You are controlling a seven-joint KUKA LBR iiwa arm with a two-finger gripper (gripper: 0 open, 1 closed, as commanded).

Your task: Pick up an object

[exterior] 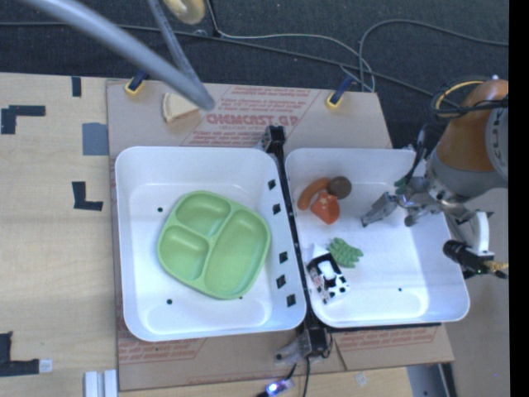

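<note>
Two white bins (132,222), one green tray (215,244), four small objects (327,208).

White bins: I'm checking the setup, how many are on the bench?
2. The left bin holds a green divided plate; the right bin holds small toys, with the tool over it.

A wooden bench (50,246) bearing black tape marks; cardboard sheet (248,110) clamped at its far edge; dark carpet (331,7) beyond, crossed by cables (364,48).
</note>
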